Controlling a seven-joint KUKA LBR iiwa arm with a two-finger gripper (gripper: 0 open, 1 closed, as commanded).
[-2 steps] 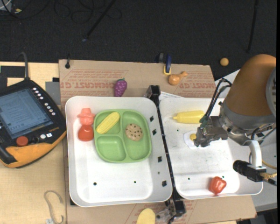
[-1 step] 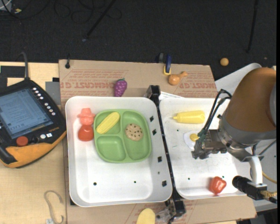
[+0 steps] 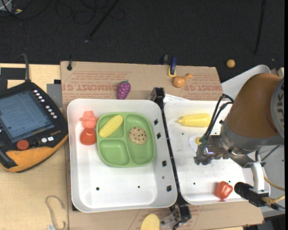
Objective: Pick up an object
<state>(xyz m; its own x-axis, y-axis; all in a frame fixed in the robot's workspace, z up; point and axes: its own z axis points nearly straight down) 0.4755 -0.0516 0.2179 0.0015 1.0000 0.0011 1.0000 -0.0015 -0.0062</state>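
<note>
The gripper (image 3: 203, 156) sat low in the right bin (image 3: 187, 188), between a yellow bottle (image 3: 194, 120) and a red pepper (image 3: 223, 190). Its grip was too hard to see.

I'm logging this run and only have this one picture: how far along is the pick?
Done: the arm has reached over the right bin, and the pincer sits low above its floor. In hand: nothing visible; I can't tell how its fingers stand. Left: the grasp and lift. The yellow bottle and the red pepper both lie loose in that bin.
</note>
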